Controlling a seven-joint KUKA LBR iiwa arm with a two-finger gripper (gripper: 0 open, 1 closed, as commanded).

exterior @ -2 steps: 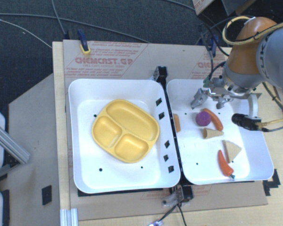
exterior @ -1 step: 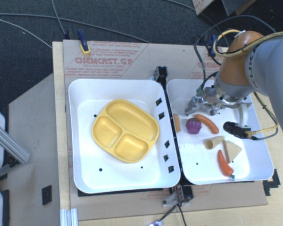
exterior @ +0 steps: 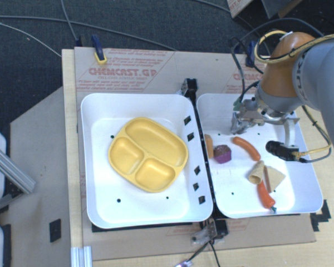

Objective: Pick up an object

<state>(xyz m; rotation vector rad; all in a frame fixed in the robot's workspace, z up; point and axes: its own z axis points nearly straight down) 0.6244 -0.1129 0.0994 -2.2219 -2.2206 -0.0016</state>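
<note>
Left bin (exterior: 94, 166): yellow divided plate (exterior: 148, 154), centred.
Right bin (exterior: 306, 202): small roll (exterior: 209, 146) against left wall, purple piece (exterior: 222, 153), sausage (exterior: 246, 148), cone (exterior: 256, 173), wedge (exterior: 275, 177), carrot (exterior: 266, 196).
Gripper (exterior: 246, 121) above sausage's upper-left end. Sausage long axis runs down-right from there. Jaw state: can't tell.

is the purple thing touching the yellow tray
Apart. The camera view shows the purple thing in the right bin and the yellow tray in the left bin, with both bin walls between them.
</note>
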